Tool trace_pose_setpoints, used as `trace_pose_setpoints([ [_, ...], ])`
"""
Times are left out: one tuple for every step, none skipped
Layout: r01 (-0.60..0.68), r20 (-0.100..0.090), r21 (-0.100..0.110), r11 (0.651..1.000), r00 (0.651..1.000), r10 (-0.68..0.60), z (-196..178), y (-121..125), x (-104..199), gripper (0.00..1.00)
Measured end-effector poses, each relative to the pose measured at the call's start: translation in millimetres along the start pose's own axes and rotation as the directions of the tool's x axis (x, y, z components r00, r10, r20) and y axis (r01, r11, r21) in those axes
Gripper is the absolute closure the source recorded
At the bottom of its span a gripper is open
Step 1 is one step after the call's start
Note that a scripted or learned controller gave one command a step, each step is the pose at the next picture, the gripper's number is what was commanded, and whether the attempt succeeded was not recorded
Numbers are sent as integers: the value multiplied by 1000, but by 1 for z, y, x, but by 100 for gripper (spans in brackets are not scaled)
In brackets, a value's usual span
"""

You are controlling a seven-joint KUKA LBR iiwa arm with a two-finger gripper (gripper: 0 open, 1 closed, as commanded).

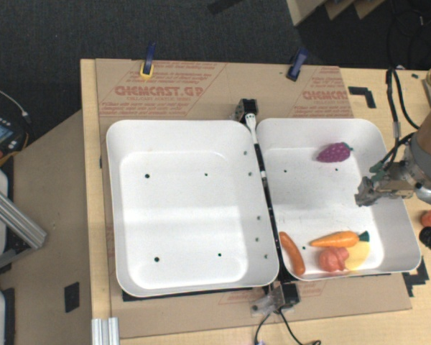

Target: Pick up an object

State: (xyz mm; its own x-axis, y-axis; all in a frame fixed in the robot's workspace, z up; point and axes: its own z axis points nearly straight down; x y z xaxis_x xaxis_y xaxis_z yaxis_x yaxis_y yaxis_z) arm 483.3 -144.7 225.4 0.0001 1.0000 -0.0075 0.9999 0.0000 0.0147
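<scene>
The gripper (366,192) sits low over the right bin (302,131), near its right wall, with the arm (427,157) reaching in behind it. Whether the claw is apart or together I cannot tell; it is small and blurred, and nothing shows in it. The pickable things lie apart from it: grapes (334,152) toward the far side, and at the near edge a carrot (335,240), a sausage (292,254), a pink piece (332,259) and what may be a lemon (356,259) just beside it. The left bin (129,131) holds nothing to grasp. This looks like the approach step, no object taken. The next move calls for choosing one item, centring above it and descending squarely; the near cluster is crowded, so the grapes seem easier.
</scene>
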Motion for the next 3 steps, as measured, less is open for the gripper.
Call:
trace_pose_setpoints([
  [0,2,-3,1000,1000,0,-10,1,0,100],
  [1,4,-6,1000,1000,-1,-20,2,-1,100],
  [8,-11,17,1000,1000,-7,-14,-4,77,100],
])
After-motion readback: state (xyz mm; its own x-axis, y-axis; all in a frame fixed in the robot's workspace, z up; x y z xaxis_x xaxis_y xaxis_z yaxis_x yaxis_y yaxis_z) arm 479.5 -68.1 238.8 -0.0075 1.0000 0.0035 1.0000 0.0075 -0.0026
